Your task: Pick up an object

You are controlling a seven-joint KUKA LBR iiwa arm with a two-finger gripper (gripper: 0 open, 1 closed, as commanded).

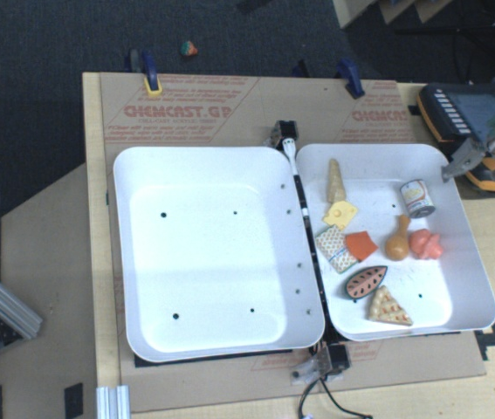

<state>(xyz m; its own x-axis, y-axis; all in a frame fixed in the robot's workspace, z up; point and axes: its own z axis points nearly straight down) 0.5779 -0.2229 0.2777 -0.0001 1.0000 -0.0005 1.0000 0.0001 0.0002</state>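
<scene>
The right bin (465,260) holds several small objects. A beige cone (335,182) lies near its far left, with a yellow cheese wedge (343,214) just below it. A small tin can (416,197) lies on its side at the far right. Mid-bin sit a checkered block (336,250), an orange block (360,245), a brown pear-shaped piece (398,243) and a pink lump (425,244). Nearer the front are a dark oval piece (367,281) and a pizza slice (388,306). A grey part of the gripper (465,157) pokes in at the bin's far right corner, above the rim and apart from the can.
The left bin (134,234) stands beside the right one, their rims touching along the middle. Both rest on a cardboard sheet (230,103) held by blue clamps (151,72). A teach pendant (461,112) lies behind the right bin.
</scene>
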